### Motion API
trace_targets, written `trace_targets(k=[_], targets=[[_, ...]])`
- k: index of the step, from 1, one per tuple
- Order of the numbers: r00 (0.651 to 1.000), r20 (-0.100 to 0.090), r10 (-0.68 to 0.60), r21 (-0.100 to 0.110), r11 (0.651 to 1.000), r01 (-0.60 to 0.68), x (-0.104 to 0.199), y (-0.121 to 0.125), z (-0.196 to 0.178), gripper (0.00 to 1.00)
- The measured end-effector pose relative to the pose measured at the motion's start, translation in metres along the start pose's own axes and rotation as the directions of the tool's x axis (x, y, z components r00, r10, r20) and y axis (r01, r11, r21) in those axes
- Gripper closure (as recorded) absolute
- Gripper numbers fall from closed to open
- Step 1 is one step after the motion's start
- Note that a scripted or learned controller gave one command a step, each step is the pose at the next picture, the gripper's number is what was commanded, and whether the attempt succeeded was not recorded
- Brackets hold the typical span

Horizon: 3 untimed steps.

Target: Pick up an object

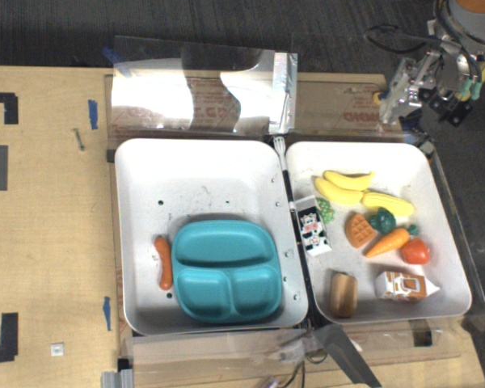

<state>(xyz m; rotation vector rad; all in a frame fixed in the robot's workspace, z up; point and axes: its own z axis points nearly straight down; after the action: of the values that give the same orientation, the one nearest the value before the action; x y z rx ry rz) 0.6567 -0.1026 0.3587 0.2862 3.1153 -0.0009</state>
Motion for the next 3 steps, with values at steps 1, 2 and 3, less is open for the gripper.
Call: trace_targets(k=[1, 2, 3], targets=[[0.994, -0.01, -0.109, -0.001, 0.994, 0.109, 0.04, -0.032, 0.057, 1.0], [0.968, -0.01, -0.252, -0.004, 0.968, 0.252, 0.028, 0.008, 0.091, 1.0], [0.992, -0.001, -0.13, -0.001, 0.992, 0.13, -0.001, -0.008, 0.044, 1.0]])
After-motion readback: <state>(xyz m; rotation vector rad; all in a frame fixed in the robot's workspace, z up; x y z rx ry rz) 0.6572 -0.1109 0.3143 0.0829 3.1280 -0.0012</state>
